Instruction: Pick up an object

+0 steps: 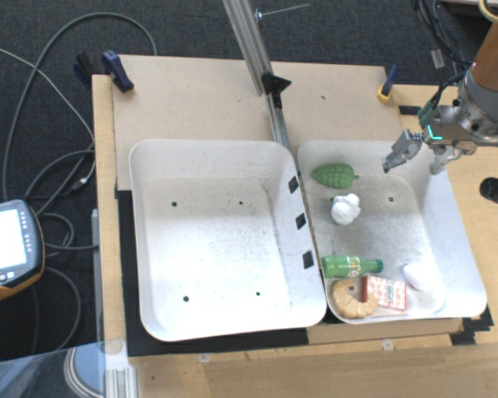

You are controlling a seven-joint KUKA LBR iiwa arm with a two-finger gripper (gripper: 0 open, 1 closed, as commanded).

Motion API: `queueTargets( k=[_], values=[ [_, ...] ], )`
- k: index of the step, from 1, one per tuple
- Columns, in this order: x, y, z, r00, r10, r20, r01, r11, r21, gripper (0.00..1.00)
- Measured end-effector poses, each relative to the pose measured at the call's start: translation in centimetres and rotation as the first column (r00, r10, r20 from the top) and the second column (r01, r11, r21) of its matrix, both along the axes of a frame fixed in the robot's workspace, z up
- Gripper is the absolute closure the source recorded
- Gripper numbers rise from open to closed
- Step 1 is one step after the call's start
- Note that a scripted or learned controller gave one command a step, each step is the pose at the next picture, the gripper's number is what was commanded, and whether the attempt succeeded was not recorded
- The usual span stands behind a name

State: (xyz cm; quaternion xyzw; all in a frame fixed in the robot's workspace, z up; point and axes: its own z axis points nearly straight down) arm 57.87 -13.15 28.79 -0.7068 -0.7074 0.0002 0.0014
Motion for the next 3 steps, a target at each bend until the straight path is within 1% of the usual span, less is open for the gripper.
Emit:
queueTargets(
  k=[1,2,3],
  values=[
    [0.2,0.8,-5.9,1.0,0.0,-0.006,0.0,1.0,0.001,0.0],
    [0.2,0.3,-12.1,1.0,-0.001,-0.007,0.001,1.0,0.0,0.0],
    [0.1,-0.7,-17.3,1.0,-0.001,0.0,0.001,1.0,0.001,0.0]
  ],
)
